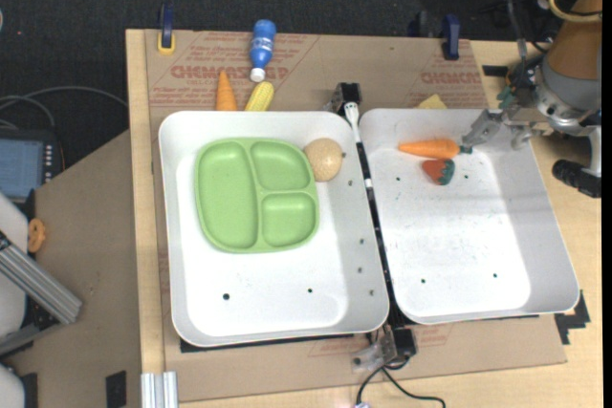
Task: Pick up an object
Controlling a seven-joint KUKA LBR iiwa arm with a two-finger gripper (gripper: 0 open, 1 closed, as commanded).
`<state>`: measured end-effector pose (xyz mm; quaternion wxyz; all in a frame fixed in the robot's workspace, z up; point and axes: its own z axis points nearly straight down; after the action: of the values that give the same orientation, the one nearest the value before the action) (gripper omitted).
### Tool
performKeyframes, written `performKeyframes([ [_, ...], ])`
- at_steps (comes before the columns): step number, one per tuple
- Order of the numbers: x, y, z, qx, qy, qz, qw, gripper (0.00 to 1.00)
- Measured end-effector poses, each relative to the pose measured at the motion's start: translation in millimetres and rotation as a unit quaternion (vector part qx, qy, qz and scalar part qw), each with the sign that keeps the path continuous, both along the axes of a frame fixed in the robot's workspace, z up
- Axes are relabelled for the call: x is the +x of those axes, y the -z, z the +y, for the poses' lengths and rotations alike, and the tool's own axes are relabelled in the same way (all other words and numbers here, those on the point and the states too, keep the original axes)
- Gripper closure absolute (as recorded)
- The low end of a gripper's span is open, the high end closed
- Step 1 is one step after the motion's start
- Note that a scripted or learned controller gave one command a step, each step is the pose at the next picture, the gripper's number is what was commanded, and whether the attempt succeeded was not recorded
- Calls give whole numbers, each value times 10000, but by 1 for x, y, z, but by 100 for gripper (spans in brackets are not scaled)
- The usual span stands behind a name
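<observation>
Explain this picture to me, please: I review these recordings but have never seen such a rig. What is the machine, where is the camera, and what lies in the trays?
One camera looks down at a slant on a bench with two shallow white bins. The grey and orange robot arm reaches in from the right; its gripper sits by a toy carrot and a small red object in the right bin. Nothing is visibly held. The left bin holds a green divided plate and a beige ball. A small bottle lies behind the bins.

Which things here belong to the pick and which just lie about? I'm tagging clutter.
Job in hand:
gripper
orange carrot
red piece beside it
right bin

Lying about:
green tray
tan ball
blue bottle
</observation>
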<state>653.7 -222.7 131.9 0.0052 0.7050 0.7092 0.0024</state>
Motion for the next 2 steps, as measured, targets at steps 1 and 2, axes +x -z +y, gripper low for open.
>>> performKeyframes([
  [1,14,40,62,25,-1,69,10000,0],
  [2,16,23,58,18,10,36,10000,100],
])
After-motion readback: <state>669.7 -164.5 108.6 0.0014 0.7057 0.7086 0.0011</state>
